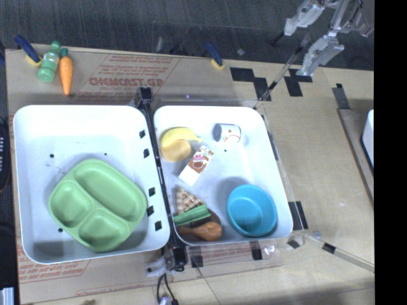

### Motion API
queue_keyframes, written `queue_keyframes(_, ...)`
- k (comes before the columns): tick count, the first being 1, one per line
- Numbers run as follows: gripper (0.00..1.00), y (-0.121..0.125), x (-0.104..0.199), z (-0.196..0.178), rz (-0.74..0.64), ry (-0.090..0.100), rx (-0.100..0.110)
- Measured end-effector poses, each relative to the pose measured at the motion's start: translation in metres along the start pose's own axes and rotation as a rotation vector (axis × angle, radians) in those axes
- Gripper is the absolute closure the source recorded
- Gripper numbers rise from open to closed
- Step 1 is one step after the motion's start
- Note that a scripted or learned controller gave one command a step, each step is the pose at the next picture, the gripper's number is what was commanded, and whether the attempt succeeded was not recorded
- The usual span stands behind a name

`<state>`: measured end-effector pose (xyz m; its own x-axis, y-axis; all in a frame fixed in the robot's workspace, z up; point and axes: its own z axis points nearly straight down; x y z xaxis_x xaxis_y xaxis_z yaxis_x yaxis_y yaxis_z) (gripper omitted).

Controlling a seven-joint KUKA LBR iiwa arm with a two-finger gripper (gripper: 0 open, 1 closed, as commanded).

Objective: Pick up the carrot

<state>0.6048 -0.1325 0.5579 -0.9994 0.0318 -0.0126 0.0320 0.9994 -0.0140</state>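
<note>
Carrot (66, 74) time! In the camera view, the carrot lies on the bench (318, 145), up in the far left corner, outside both bins. It is orange with a little green top, and its thin tip points down toward the left bin (25, 170). A green toy bottle (48, 63) lies just beside it, touching or almost touching its top end.

The carrot looks like a small toy. I think it is light, stiff and a bit smooth, so it could slip or roll if it gets squeezed near the pointy tip. The best spot to grab looks like the fat part, a little below the green top, with the fingers closing across it from side to side. The bottle is very close on one side, so the fingers could bump it.

The left bin has a green tray (95, 203) with three parts in it. The right bin (270, 170) has a blue bowl (252, 211), a yellow banana-like toy (175, 143), a small can (226, 133), a little white box (200, 162) and some more toy food by the near edge.

The gripper (316, 35) is up in the far right corner, high over the bench and well apart from the carrot. It hangs tilted, out past the right bin. Its pale fingers seem to be spread wide, with nothing between them. To reach the carrot, the arm has to cross over both bins to the other side.
</note>
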Motion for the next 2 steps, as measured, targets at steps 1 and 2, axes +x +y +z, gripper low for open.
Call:
queue_keyframes(1,0.0,-0.001,-0.012,0.113,0.246,0.018,-0.006)
queue_keyframes(2,1.0,-0.002,-0.013,0.098,0.241,0.008,0.0)
